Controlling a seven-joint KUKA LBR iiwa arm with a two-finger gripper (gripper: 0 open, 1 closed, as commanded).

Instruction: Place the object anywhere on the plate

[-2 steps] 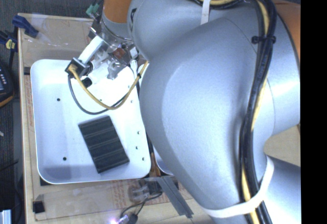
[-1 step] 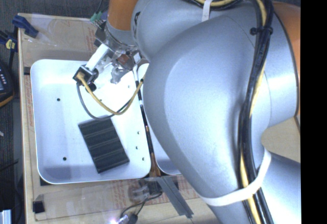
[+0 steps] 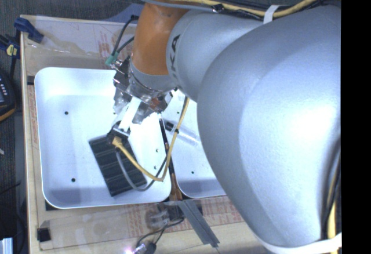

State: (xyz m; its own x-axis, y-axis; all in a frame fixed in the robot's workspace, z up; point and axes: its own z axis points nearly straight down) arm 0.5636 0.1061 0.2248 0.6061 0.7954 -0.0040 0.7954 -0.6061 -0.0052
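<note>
Hovering over a shallow white plastic bin: hand, whether wide or narrow cannot be told. Object's weight, stiffness and best hold: not judgeable.

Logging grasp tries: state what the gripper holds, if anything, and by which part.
It cannot be told. The gripper sits low over the left bin, and this slanted view does not settle whether it has anything.

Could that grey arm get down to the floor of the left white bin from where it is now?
Probably yes. The gripper hangs over the left bin, and I see nothing lying between it and the bare white floor.
</note>
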